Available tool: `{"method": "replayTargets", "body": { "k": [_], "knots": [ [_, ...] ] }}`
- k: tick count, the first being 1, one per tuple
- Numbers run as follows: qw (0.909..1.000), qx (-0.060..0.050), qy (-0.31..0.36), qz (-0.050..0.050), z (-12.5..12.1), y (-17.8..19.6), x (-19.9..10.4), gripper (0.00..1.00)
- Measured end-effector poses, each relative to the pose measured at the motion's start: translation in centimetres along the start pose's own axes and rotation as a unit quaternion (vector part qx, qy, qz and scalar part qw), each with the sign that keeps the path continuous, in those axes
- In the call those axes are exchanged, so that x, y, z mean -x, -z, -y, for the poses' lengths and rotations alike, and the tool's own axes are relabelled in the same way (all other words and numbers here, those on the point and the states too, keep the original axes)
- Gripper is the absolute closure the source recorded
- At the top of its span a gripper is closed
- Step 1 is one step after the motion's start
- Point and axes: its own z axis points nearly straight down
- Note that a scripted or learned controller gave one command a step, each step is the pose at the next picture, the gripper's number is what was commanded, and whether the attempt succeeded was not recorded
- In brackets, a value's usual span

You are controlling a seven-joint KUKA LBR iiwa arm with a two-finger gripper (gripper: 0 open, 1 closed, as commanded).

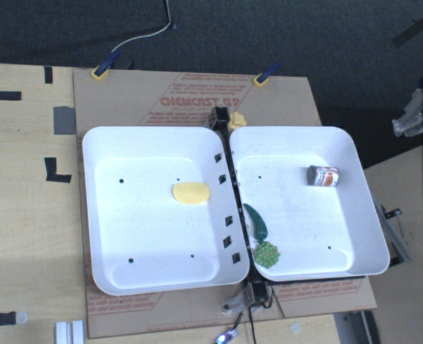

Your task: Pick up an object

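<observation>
How the claw stands I cannot tell; a pale grey shape (408,117) at the right edge, well apart from both bins, may be part of the arm. By my judgement the pick is not yet begun: nothing is lifted, and the next move calls for choosing a target and coming down over it. The nearest candidate is the small can (322,175), lying on its side in the far right part of the right bin (356,151), silvery with a red label. A dark green curved piece (256,222) and a bumpy green ball (267,253) lie by that bin's left wall. A flat yellow oval (191,193) rests mid left bin (91,151).
</observation>
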Motion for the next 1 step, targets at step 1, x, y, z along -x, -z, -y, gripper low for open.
{"method": "replayTargets", "body": {
  "k": [1],
  "knots": [
    [1.0000,-0.003,-0.004,0.001,0.79,2.85,6.84,1.00]
  ]
}}
